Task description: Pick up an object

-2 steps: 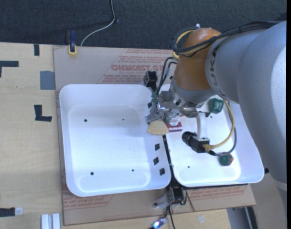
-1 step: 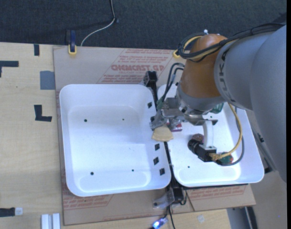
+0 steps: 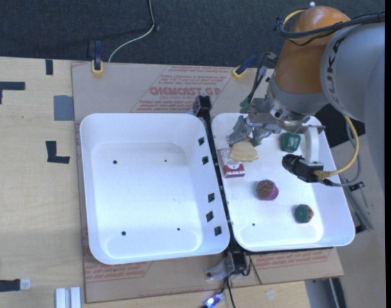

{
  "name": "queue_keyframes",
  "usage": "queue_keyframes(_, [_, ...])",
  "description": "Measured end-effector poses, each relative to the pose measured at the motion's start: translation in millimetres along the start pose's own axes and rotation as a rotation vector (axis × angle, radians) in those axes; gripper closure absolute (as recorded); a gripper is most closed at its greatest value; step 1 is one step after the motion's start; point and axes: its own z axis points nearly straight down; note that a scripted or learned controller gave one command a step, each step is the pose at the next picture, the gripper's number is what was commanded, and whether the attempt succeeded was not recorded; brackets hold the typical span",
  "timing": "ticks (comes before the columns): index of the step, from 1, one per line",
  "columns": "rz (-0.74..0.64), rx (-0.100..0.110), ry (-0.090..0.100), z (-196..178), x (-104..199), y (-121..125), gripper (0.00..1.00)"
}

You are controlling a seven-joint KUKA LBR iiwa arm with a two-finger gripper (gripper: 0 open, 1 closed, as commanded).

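A wooden surface (image 3: 28,172) marked with dark tape carries a cardboard sheet (image 3: 176,88), clipped at its far edge, on which two shallow white bins sit side by side. The left bin (image 3: 144,249) lies bare-floored under the overhead camera.

In the right bin (image 3: 278,236), just past the divide, a small red-and-white packet (image 3: 234,170) rests near the left wall, with a pale tan, bread-like object (image 3: 244,153) touching its upper edge. The gripper (image 3: 248,135) of the grey arm, its orange band (image 3: 309,50) prominent above the wrist, hangs directly over the tan piece, metal fingers pointing down at it. Whether the jaws are apart or together cannot be told from this angle, and nothing is visibly clamped between them; the tan object appears to lie on the bin floor, though contact with the fingertips cannot be ruled out.

Further right, a maroon ball-shaped item (image 3: 267,189) sits mid-bin, a green block (image 3: 289,141) lies partly behind the wrist near the far wall, and a green and red item (image 3: 303,213) rests toward the right wall. A black cylinder with a yellow-tipped cable (image 3: 302,167) juts from the arm's side.

By appearances the pick is at the approach or closing stage: every object remains in the bin, and a secure grasp and lift are left to do.
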Motion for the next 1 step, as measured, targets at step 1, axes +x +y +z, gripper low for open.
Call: queue_keyframes(1, [-0.010, 0.005, 0.004, 4.4, 69.9, 20.9, 1.00])
